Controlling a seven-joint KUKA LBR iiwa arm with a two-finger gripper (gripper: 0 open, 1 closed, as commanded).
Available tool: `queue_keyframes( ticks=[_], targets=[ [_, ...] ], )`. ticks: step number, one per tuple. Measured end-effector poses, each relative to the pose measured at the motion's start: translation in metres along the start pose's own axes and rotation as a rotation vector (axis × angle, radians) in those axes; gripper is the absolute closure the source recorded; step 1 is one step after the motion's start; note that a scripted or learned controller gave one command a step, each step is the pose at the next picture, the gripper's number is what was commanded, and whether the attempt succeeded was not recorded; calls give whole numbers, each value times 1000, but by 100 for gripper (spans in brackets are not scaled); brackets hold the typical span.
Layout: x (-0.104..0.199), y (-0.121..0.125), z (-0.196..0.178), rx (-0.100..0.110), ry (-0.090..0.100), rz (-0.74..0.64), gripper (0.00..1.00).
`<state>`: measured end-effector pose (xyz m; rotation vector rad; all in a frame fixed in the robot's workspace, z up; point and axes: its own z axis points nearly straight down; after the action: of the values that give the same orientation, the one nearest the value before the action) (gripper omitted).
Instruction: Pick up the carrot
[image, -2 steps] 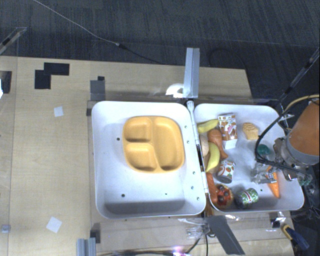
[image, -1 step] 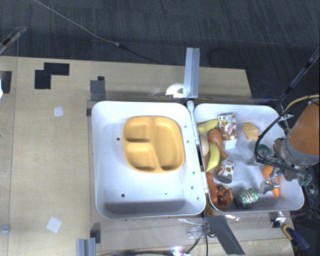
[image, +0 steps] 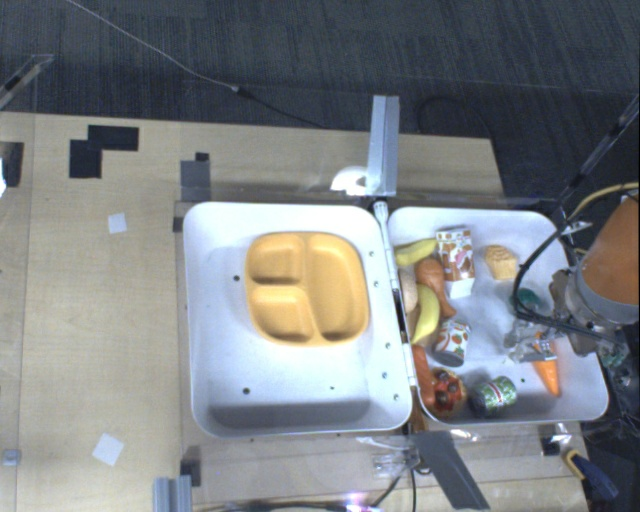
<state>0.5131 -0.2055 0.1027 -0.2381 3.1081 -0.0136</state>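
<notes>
We see two white bins side by side on the wooden bench. The left bin (image: 215, 300) holds a yellow divided plate (image: 303, 287), lying flat near its middle.

The right bin (image: 520, 218) is crowded. Along its left wall lie two bananas (image: 424, 300), one above the other, with a brownish-red sausage-like item (image: 431, 273) between them. Just beside these stands a small carton (image: 455, 253) with a fruit print, and a second small carton (image: 452, 341) sits lower down. A bread roll (image: 501, 262) rests near the bin's far wall. At the near edge we see a dark red fruit cluster (image: 446, 391) and a green can (image: 494, 395) on its side.

The carrot (image: 546, 375) lies in the right bin's near right corner, its tip pointing toward the near wall.

The arm (image: 610, 265) reaches in from the right, its orange band above the wrist. The gripper (image: 532, 343) hangs just above the carrot's thick end, perhaps touching it; the view is too cluttered there, so we cannot tell how far it is open or whether it has hold of anything.
</notes>
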Motion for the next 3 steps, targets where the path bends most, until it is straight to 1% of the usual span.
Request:
queue_keyframes(
  ticks=[1, 2, 3],
  targets=[
    [0, 0, 1, -1, 1, -1, 0],
    [-4, 1, -12, 3, -9, -6, 100],
    [1, 0, -66, -5, 11, 29, 100]
  ],
)
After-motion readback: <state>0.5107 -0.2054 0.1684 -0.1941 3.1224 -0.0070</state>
